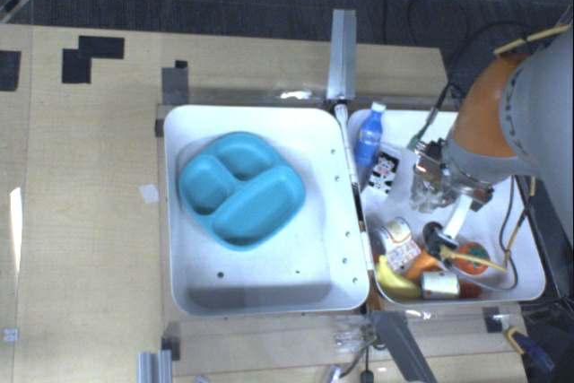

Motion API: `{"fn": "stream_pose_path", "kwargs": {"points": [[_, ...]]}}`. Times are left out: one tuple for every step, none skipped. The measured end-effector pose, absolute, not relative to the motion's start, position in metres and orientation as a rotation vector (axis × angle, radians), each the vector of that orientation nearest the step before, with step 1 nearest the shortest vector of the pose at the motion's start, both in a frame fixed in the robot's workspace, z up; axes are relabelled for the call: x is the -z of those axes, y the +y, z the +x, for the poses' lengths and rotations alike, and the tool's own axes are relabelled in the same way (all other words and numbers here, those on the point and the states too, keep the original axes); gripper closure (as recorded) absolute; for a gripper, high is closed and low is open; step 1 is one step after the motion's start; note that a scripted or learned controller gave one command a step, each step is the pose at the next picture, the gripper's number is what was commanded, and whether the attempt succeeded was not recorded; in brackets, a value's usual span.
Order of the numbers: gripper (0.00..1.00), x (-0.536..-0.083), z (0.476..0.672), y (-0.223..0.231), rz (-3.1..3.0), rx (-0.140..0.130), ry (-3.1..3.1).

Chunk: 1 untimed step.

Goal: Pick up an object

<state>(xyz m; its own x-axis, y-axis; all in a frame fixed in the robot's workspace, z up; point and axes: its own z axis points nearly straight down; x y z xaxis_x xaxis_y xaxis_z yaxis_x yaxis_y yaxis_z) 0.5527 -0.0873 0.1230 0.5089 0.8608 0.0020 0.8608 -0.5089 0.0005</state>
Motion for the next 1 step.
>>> {"fn": "stream_pose_path", "kwargs": {"points": [[1.0, -0.2323, 0.5314, -0.0383, -2.812, 0.007, -1.404]]}}
